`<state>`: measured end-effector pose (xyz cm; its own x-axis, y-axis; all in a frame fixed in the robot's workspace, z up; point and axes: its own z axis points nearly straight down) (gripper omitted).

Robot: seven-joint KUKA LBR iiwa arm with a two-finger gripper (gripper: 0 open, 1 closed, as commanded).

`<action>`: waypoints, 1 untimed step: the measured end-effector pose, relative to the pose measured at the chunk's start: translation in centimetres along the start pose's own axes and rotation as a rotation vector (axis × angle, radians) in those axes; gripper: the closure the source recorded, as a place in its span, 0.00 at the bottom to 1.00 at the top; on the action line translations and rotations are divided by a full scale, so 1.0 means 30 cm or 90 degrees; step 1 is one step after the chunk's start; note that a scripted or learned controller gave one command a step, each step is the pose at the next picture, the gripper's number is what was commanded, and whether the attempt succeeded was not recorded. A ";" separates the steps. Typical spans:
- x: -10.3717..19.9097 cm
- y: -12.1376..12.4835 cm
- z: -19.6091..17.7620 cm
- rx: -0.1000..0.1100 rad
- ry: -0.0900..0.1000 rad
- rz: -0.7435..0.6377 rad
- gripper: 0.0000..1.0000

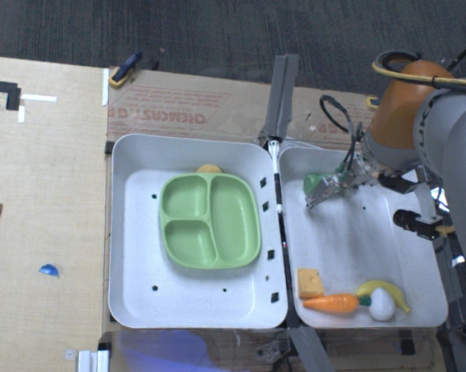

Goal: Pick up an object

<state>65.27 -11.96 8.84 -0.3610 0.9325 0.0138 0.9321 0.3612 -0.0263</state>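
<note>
Nearest the camera, along the front wall of the right bin (420, 260): a carrot (332, 304) lying flat; a tan block, maybe cracker or cheese (309, 282), touching it on the side toward the bin's centre; a white egg-shaped item (382, 307) at the carrot's right end; a banana (387, 291) curled around that white item.

Gripper (323, 190) sits in the far left corner of the right bin, low over the floor, well apart from the front-wall group. A small green object (314, 182) lies right at its fingers. Cannot tell whether the fingers are closed on it or merely beside it; finger spacing not resolvable. The arm (415, 115) enters over the bin's far right side, orange band uppermost.

Left of the right bin, touching along the shared wall: the left bin (132, 237). It holds a green three-compartment plate (211, 220) near its middle. A yellowish item (209, 170) peeks out at the plate's far edge, mostly hidden.
</note>
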 end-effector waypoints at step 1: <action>0.006 0.001 0.001 0.000 -0.003 0.004 0.00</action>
<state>65.24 -11.79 8.82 -0.3554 0.9347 0.0088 0.9343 0.3555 -0.0263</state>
